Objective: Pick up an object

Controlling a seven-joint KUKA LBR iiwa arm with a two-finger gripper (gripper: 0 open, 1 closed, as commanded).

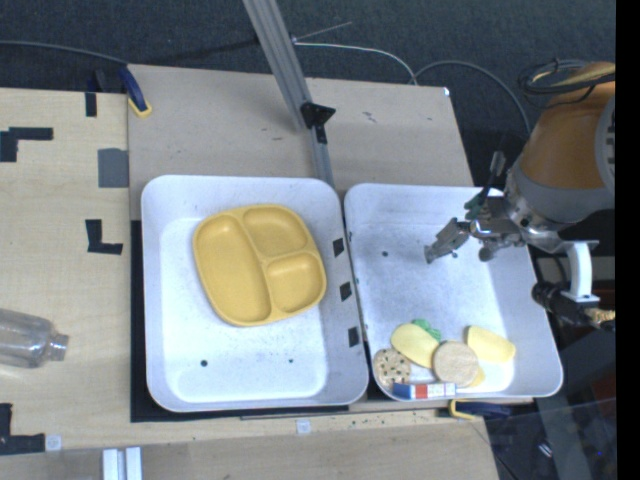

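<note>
My gripper hangs over the back right part of the right bin, open with nothing between its fingers. Several toy foods lie at the front of that bin, well in front of the gripper: a yellow piece with a green piece behind it, a round tan cookie, another yellow piece, a chocolate-chip cookie and a small red, white and blue bar. The bin floor under the gripper is bare.
A yellow divided plate lies in the left bin. A slanted metal pole stands behind the bins. A clear plastic bottle lies on the bench at far left.
</note>
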